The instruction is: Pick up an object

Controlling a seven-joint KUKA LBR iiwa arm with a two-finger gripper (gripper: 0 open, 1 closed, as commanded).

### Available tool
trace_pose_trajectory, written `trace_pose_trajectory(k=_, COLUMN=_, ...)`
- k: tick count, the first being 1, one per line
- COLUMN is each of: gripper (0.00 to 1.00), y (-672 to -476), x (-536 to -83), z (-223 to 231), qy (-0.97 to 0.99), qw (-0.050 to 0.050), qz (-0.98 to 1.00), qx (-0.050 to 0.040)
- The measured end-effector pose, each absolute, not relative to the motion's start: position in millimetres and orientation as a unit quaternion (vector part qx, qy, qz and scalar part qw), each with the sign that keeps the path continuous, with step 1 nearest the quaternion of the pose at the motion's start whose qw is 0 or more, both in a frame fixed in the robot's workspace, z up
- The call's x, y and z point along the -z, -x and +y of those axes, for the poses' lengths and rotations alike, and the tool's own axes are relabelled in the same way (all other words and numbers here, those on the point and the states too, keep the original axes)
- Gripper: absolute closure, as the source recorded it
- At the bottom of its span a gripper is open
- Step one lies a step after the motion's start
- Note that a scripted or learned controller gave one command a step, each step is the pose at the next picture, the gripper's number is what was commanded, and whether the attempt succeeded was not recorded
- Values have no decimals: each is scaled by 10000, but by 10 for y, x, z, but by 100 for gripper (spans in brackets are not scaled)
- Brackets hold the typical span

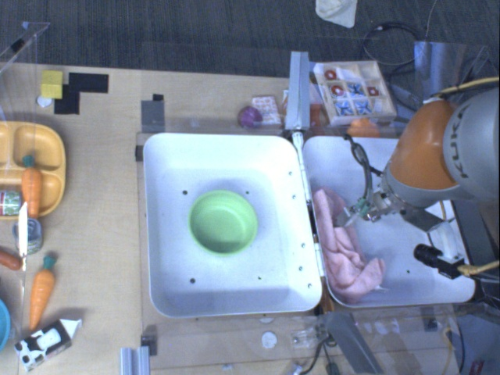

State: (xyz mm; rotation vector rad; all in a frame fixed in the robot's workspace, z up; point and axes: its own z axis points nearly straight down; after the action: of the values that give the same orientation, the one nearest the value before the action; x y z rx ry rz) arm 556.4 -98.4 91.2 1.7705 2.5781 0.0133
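Camera view is showing the gripper [353, 215] hanging low by the pink cloth [344, 248] in the right bin [414, 280]. Nothing is being lifted yet; its grip I cannot tell.

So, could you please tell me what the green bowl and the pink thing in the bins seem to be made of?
Green bowl: probably plastic, smooth and matte, evenly coloured with a soft sheen. Pink thing: a cloth, soft fabric, judging by its folds and crumpled, limp shape.

Lettering: "KU", partial and sideways, on the grey arm [473, 143] at 3 o'clock. Nothing else can be read.
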Motion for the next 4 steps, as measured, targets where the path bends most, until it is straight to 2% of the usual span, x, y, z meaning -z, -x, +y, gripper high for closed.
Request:
trace_pose_trajectory(k=1, gripper=0, y=-6288, x=-894, z=-1343, qy=-7405, qw=44, qz=6720, qx=-33)
trace_pose_trajectory(k=2, gripper=0, y=-6292, x=-897, z=-908, qy=-7118, qw=47, qz=7023, qx=-37)
trace_pose_trajectory(k=3, gripper=0, y=-5765, x=-1003, z=-951, qy=-6397, qw=26, qz=7686, qx=-19)
trace_pose_trajectory(k=4, gripper=0, y=-5167, x=-915, z=-989, qy=-6386, qw=84, qz=7694, qx=-57)
